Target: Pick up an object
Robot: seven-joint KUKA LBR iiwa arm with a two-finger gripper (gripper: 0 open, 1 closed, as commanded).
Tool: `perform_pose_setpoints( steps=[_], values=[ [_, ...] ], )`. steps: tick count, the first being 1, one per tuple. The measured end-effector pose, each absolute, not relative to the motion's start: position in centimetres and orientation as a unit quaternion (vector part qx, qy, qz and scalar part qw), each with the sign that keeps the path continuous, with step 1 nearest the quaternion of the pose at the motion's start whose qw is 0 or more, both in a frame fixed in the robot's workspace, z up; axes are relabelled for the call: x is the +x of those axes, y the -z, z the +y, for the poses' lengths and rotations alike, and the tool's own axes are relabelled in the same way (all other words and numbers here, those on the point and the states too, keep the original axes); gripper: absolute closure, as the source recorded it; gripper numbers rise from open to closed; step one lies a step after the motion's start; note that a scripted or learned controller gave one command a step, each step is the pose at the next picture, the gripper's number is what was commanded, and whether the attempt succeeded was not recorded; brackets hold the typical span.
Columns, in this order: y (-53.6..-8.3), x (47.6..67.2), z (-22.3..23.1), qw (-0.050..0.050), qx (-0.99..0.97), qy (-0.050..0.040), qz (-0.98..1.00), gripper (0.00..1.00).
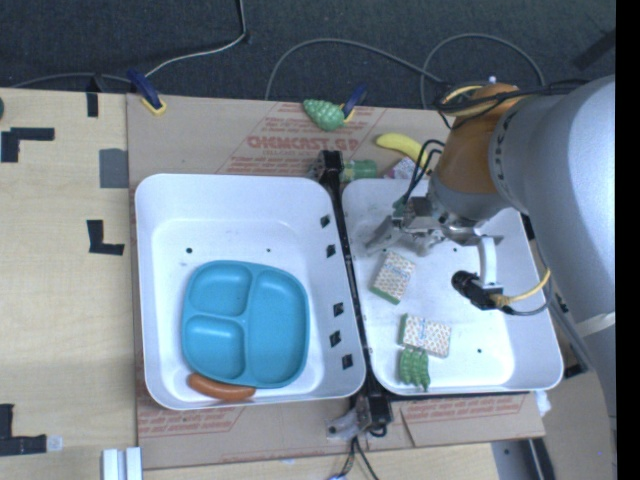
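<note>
Robotics lab bench, no question. Grey KUKA arm (560,168) with orange band reaching in over two white bins (160,268) set side by side. Bins sit on printed cardboard sheet (260,148) laid over pale wood tabletop (50,268). Black tape marks (100,238) stuck on wood. Loose cables (240,28) trailing across dark carpet (100,18) behind bench. Clamps (148,93) pinning cardboard edge. Toy-like test items around: blue divided plate (245,320), plastic banana (398,146), plastic sausage (220,388).
</note>
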State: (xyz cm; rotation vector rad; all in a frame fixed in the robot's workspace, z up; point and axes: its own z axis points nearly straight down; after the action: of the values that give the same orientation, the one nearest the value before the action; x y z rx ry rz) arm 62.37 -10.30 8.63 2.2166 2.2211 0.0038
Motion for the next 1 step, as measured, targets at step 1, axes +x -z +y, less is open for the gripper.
perform_pose_setpoints(
  steps=[1],
  values=[
    [-8.59,63.06,-10.18,0.001,0.707,-0.0003,0.707,0.00]
  ],
)
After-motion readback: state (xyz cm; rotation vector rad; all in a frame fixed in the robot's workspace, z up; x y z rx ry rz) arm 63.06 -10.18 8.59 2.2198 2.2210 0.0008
